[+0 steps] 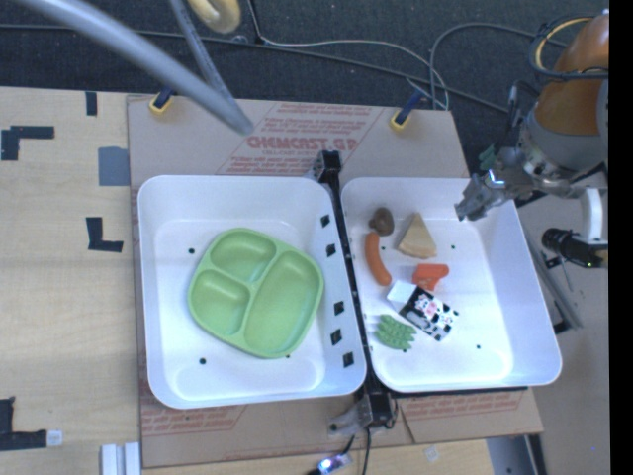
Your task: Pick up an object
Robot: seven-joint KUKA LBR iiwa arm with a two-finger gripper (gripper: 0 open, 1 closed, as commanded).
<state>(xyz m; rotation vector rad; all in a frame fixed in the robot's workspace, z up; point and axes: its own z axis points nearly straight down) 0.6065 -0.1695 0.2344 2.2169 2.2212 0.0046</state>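
The right bin (514,295) holds several small items: a brown lump (383,221), a tan wedge (416,236), an orange sausage (377,259), a small red-orange piece (431,274), a black-and-white cow-patterned block (427,313) and a green leafy piece (396,333). My gripper (473,206) hangs over the right bin's far right rim, to the right of the tan wedge and clear of all the items. Nothing is between its fingers as far as I can see.
The left bin (163,265) holds a green divided plate (257,291). A black divider with clips (338,265) runs between the bins. Cables lie on the dark floor behind, and grey tubing (119,33) crosses the top left.
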